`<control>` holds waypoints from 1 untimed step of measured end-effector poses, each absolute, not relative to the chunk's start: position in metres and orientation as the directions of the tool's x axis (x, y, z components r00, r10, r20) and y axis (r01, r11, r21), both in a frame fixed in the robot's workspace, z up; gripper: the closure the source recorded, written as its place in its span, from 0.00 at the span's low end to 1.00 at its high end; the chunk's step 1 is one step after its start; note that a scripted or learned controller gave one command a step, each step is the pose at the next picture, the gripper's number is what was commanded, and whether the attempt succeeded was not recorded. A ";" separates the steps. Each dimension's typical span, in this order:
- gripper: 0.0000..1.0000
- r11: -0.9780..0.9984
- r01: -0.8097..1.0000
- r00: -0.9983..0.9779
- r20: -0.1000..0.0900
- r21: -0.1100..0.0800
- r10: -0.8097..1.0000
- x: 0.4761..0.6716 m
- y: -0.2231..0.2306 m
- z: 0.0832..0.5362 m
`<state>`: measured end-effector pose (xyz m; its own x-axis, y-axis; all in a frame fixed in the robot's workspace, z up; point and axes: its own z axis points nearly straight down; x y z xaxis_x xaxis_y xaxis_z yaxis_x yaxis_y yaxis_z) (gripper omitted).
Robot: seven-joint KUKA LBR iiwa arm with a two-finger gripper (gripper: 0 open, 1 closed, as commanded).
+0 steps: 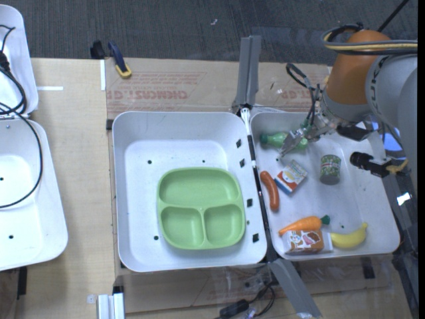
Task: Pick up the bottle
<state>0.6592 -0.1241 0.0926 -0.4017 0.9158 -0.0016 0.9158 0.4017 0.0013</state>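
The arm is reaching down into the right bin (372,244), and this looks like the reaching step, just before the grab. The claw (295,140) is low, near the far left corner of that bin. Right beside it, on its left, lies the green bottle (272,138). The bottle is on its side, close to the bin's back wall and the wall between the two bins. The claw tip seems to touch the bottle's near end or sit just next to it, but I cannot tell which. I also cannot tell if the claw is spread or pressed together, because it is small and blurry here. Nothing shows the bottle being pinched yet. I think the next move needs the claw to get around the bottle's middle, squeeze, and then lift straight up. The walls are close, so there is not much room. Other things lie nearby: a sausage (269,190), a small carton (291,177), a can (330,168), a carrot (302,225) and a banana (350,237). A green plate (200,208) sits in the left bin (126,178).
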 end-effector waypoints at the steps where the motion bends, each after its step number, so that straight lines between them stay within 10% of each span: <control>1: 0.00 0.234 0.972 -0.234 0.001 -0.003 0.972 0.658 -0.143 0.091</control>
